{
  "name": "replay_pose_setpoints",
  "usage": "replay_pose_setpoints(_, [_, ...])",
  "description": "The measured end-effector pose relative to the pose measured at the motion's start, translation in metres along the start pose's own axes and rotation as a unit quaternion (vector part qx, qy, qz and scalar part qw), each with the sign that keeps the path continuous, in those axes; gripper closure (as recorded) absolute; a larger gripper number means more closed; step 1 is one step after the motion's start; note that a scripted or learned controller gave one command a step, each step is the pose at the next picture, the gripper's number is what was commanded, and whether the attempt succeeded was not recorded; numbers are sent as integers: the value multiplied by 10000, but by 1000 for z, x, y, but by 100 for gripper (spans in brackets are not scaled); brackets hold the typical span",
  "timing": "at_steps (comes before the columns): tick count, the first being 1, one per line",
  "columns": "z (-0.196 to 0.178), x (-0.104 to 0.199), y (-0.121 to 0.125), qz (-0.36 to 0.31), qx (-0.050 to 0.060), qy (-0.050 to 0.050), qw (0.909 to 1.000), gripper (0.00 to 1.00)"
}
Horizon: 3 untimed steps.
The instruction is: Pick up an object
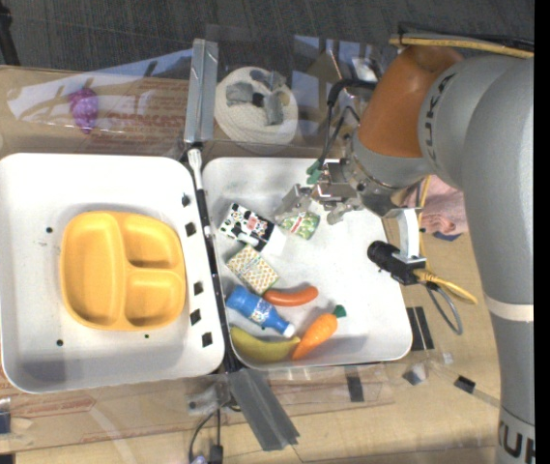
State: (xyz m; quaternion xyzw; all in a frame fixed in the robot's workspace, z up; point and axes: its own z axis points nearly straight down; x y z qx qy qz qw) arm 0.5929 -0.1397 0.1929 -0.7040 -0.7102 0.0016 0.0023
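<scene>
i see the gripper (315, 199) low in the right bin (371, 307), fingers spread wide beside a small green-and-white pack (301, 224), not holding it. nearby: black-and-white box (246, 225), checkered block (254, 270), sausage (291, 296), blue bottle (258, 312), banana (263, 344), carrot (315, 332). left bin (23, 259) holds a yellow tray (125, 269). no labels readable.

yellow tray (125, 267), orange carrot (315, 331), blue bottle (258, 311)

You've got 1 fixed cam above the bench, angled down, mid-range; both shallow white plastic bins (23, 259) in frame, grey arm (487, 104) entering from right.
</scene>
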Motion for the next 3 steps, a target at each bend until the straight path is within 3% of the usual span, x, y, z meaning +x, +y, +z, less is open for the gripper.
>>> replay_pose_setpoints(1, [101, -47, 34, -164, -18, -7, 9999, 0])
replay_pose_setpoints(2, [91, -46, 34, -184, -9, -4, 9998, 100])
replay_pose_setpoints(3, [1, -30, 49, -704, -24, -7, 9975, 100])
